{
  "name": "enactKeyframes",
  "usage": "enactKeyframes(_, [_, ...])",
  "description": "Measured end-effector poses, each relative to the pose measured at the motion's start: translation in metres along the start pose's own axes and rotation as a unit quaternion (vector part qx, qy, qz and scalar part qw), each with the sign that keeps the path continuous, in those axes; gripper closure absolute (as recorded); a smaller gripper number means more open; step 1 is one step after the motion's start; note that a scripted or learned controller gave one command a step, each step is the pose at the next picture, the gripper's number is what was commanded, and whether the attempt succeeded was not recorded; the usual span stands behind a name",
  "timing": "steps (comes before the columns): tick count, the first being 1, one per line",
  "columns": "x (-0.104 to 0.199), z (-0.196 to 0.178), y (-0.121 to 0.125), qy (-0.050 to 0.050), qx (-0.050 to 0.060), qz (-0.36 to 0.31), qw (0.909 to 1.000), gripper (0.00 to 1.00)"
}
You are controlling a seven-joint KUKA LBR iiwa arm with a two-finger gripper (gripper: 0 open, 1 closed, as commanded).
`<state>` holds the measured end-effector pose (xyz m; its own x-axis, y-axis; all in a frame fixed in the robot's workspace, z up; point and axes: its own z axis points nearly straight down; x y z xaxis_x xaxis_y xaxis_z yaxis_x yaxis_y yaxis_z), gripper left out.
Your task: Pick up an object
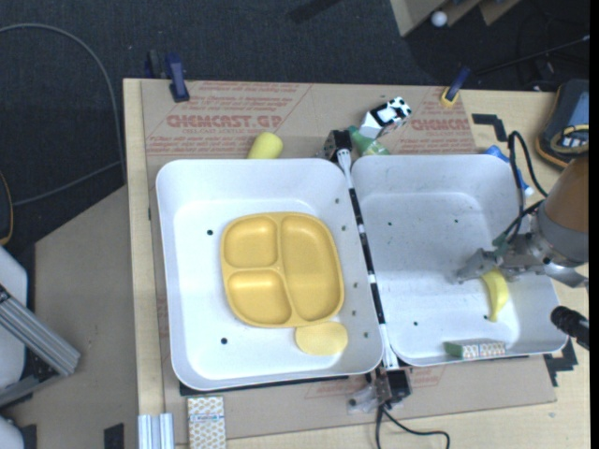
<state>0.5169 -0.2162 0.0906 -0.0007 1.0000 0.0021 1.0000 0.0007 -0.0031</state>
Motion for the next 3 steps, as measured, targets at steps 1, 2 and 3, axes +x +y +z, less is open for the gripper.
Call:
enactKeyframes(1, [0.0, -0.01, 0.001, -0.001, -0.002, 0.0, 1.0, 1.0])
enactKeyframes(2, [0.064, 0.004, 0.031, -0.001, -0.004, -0.001, 1.0, 1.0])
enactKeyframes(3, [0.143, -0.095, 0.08, -0.001, -0.003, -0.001, 1.0, 1.0])
